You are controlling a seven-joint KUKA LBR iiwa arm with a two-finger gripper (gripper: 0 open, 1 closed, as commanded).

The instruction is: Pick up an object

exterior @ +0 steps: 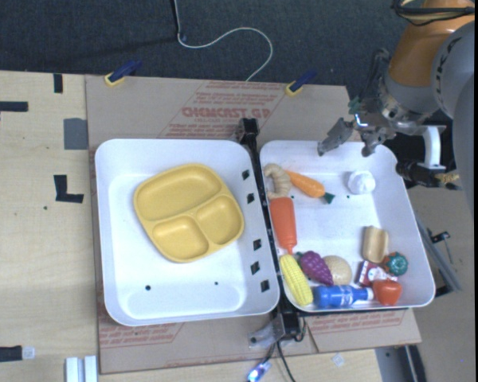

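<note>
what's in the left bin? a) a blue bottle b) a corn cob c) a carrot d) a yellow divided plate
d, the left bin holds a yellow divided plate with three compartments, while the corn cob, blue bottle and carrot all lie in the right bin.

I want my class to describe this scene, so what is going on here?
A robot arm's gripper hangs open over the back edge of the right bin, holding nothing. That bin holds toy food, including a carrot, corn and a blue bottle. The left bin holds a yellow divided plate. Nothing has been picked up yet.
</note>
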